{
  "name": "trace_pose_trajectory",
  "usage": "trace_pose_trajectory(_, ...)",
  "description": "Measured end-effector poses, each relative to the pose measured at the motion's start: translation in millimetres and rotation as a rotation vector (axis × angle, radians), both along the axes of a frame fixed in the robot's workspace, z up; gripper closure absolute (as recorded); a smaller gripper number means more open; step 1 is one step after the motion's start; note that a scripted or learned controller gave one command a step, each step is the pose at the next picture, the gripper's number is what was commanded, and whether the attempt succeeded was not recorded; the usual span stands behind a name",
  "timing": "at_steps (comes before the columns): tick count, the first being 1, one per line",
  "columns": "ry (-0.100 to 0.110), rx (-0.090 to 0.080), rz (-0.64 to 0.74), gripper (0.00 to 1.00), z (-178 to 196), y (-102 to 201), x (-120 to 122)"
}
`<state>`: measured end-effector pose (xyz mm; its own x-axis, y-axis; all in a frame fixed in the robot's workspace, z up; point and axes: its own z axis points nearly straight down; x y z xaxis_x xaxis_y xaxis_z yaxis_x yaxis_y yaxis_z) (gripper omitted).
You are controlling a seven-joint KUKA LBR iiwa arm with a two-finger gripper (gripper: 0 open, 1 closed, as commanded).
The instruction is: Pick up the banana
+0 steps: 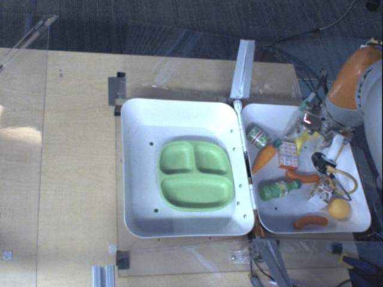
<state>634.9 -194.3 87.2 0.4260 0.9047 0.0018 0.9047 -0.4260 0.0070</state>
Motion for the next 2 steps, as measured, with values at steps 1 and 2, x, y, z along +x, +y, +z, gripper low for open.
trace_pose_trajectory(1,-0.008,-0.004,0.006,1.00,14.0,0.7,2.9)
trace_pose_trajectory(2,-0.002,-0.001,0.042,1.00,161.2,41.5,24.1)
